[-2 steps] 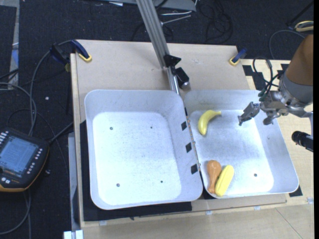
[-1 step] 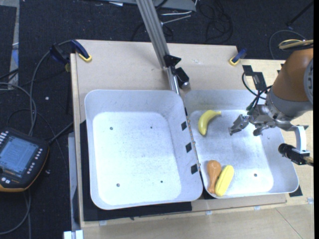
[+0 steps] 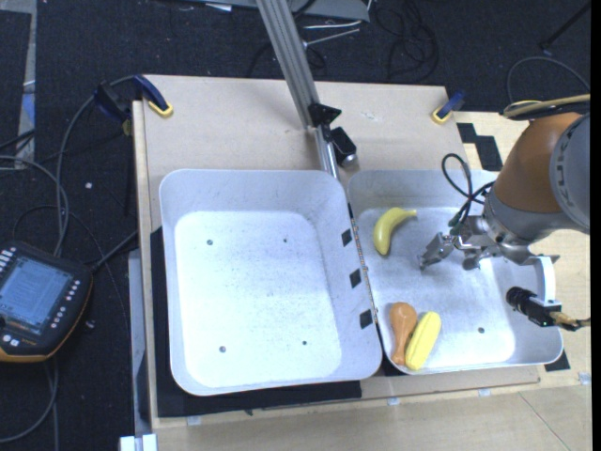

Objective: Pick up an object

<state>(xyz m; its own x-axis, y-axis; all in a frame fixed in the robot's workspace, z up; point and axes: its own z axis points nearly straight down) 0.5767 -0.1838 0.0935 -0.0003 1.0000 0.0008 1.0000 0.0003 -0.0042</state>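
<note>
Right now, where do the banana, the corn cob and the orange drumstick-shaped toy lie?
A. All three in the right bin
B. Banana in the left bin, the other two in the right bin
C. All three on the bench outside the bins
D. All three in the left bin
A: the banana, corn cob and orange toy all lie inside the right bin, the last two side by side at its near edge.

Right bin: banana (image 3: 391,227), yellow, curved, lies near the left wall. Corn (image 3: 423,338) and orange drumstick (image 3: 402,328) touching, front left corner.
</note>
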